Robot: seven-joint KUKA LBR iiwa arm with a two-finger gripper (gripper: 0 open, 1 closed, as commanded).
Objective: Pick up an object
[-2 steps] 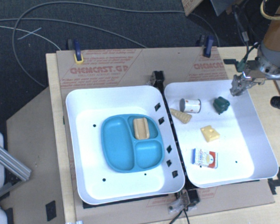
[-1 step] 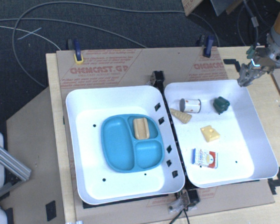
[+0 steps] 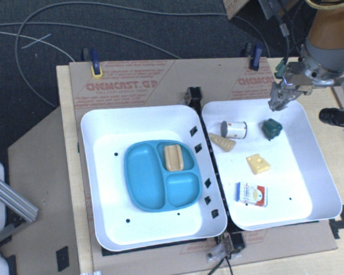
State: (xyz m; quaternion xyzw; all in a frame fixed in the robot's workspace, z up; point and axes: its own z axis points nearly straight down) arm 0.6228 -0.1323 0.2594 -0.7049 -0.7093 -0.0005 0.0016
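**Teal lump nearest my reach**

Teal and rounded, the small object (image 3: 271,129) sits in the right bin (image 3: 315,171), near its far edge, just below where my gripper (image 3: 278,101) hovers. I judge it the likeliest pick, since I am poised over that corner. Whether my gripper is open or closed I cannot tell from this slant; nothing shows in its grasp. A white cylinder (image 3: 234,128) lies beside it, a yellow wedge (image 3: 258,164) nearer the middle. In the left bin (image 3: 103,168), a blue tray (image 3: 145,177) holds a tan piece (image 3: 173,157).
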